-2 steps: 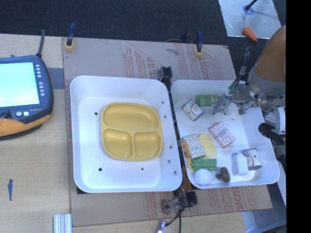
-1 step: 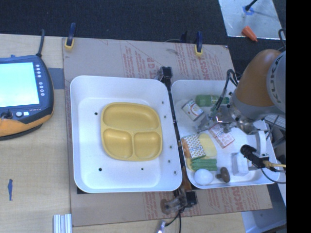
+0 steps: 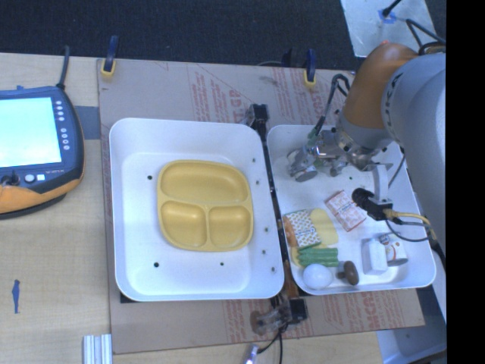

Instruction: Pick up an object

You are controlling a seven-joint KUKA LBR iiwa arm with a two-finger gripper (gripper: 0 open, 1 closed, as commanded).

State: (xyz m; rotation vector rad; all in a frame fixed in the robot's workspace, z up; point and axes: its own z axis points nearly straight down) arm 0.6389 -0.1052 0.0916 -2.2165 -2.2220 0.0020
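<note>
The pincer [image 3: 307, 164], its state unclear, hovers in the right bin [image 3: 413, 196] near a light, stiff-looking red-and-white packet [image 3: 345, 209], best gripped across its edges.

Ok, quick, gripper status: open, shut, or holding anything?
Gripper: cannot be told; it sits low over the back of the right bin, with no object visibly held.

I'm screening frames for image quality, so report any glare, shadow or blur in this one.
Camera view: the pendant screen is blown out to white; the yellow tray casts a soft shadow in the left bin; the gripper and the small items look soft.
</note>
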